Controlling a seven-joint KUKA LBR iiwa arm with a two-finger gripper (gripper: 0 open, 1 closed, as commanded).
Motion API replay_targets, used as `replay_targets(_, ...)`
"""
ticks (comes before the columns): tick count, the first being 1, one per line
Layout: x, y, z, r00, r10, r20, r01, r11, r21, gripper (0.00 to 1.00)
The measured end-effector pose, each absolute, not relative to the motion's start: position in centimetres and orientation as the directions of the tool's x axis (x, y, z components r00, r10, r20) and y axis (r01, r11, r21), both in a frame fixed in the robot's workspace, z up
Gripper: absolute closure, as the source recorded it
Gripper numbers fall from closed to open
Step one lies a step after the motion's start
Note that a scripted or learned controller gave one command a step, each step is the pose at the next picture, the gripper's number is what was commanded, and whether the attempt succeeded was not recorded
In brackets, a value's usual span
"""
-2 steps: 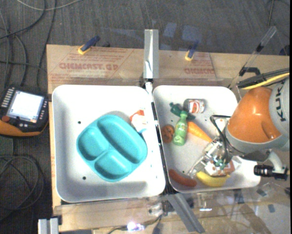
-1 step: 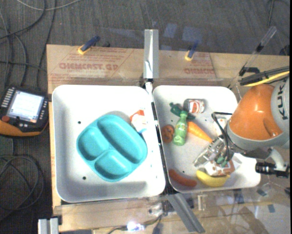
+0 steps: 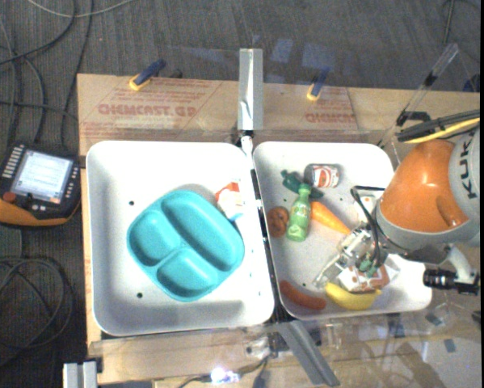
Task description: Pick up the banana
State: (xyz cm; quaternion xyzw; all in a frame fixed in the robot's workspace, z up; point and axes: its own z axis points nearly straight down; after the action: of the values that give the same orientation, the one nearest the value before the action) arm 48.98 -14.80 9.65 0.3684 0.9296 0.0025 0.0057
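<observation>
We see the counter (image 3: 96, 103) carrying two white bins; the left bin (image 3: 112, 168) holds a teal divided tray (image 3: 185, 245). Our arm (image 3: 423, 196) reaches into the right bin (image 3: 403, 297) at the lower right of the frame. The banana (image 3: 352, 298) lies near that bin's lower edge, its long axis running roughly left to right, directly below the end effector (image 3: 356, 265), which hangs just above it. Whether that end effector is spread or closed, we cannot tell.
</observation>
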Motion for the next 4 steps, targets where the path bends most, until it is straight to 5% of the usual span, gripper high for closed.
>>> replay_targets(1,48.9,-12.5,8.9,-0.760,0.649,-0.019,0.649,0.760,0.005,0.00)
replay_targets(2,49.1,-12.4,9.7,-0.760,0.650,-0.015,0.650,0.760,0.008,1.00)
replay_targets(3,49.1,-12.4,9.7,-0.760,0.650,-0.015,0.650,0.760,0.008,0.00)
replay_targets(4,49.1,-12.3,10.3,-0.759,0.651,-0.010,0.651,0.759,0.008,1.00)
